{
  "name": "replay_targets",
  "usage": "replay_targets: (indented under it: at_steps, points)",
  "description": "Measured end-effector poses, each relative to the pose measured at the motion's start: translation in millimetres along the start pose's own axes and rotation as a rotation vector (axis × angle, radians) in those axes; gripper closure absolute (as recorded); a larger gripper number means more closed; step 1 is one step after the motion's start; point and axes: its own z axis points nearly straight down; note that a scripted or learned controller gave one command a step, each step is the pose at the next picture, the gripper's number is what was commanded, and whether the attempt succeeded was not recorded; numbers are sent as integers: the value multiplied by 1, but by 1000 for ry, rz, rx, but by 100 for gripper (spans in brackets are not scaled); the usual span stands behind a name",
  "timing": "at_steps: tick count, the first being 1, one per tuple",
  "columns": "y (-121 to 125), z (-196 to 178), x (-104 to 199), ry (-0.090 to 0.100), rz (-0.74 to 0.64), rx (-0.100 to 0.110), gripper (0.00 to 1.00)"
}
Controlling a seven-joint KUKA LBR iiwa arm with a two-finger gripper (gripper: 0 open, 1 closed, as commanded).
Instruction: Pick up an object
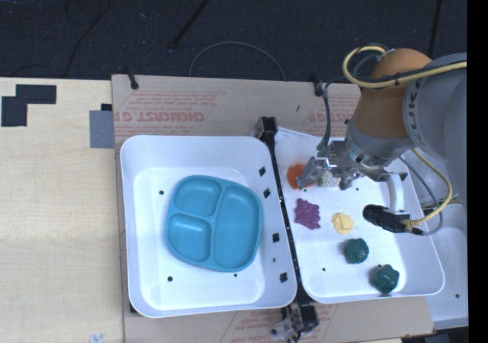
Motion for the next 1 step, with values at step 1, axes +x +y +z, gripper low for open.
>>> replay_targets:
  at_steps: [1]
  points:
    - [-5,64,2,0,1,0,0]
